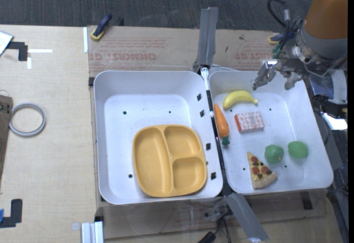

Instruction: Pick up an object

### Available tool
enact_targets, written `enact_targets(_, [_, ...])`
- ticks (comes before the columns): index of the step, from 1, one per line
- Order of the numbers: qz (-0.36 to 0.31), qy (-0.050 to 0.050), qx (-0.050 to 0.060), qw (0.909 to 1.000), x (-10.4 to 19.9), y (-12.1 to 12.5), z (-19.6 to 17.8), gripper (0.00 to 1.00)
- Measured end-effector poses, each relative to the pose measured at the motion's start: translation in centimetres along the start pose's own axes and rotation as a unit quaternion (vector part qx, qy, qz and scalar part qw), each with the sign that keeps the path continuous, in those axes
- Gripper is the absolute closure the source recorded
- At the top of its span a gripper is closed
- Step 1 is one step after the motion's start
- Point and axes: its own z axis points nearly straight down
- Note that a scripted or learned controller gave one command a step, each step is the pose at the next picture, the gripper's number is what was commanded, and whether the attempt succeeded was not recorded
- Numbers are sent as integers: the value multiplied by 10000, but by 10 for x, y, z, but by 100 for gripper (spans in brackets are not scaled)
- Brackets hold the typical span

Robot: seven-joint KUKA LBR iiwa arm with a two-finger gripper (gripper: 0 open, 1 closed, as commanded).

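Right white plastic bin (310, 181) holds the candidates: a small yellow plastic banana (239, 98) near the back, an orange toy carrot with a green top (221, 121) lying against the left wall, a flat red-and-white printed block (249, 122) mid-bin, two round green toy balls (274, 153) and (298, 150) side by side to the front right, and a toy pizza slice (260, 171) at the front. The pincer (279, 74) hangs above the back rim of that bin, fingers spread apart with nothing between them, just beyond the banana, so the banana looks like the likeliest target. It is probably light, hollow, stiff and a bit slick; best closed on across the thick middle of the curve, not the tapered ends, which would likely slip out. The balls would roll and squirt away; the pizza slice and block lie flat and low, hard to get fingers under; the carrot sits too tight to the wall. Left white bin (110, 125) carries a yellow three-compartment plastic plate (168, 160), too broad for this pincer. A roll of tape (26, 119) lies on the counter (50, 181), well apart.
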Motion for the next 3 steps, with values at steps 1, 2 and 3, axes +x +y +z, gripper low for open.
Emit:
enact_targets(1, [-27,4,-1,10000,-4,-38,146,0])
enact_targets(2, [627,1,-8,9980,-1,44,184,0])
enact_targets(3, [862,1,-6,9963,-33,1,183,0])
